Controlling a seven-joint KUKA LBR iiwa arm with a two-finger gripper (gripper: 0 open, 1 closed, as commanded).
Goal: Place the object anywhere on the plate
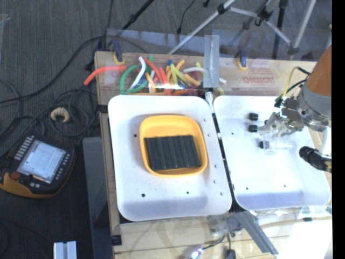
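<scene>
Honestly couldn't tell how wide the gripper (272,131) was, it hung over the right bin (280,188), while the yellow plate (172,124) sat in the left bin (161,204).

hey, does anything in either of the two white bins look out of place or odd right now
Nothing looks spilled or damaged. The yellow plate sits level in the left bin with a dark ribbed slab lying flat on it. The gripper is over the right bin.
</scene>
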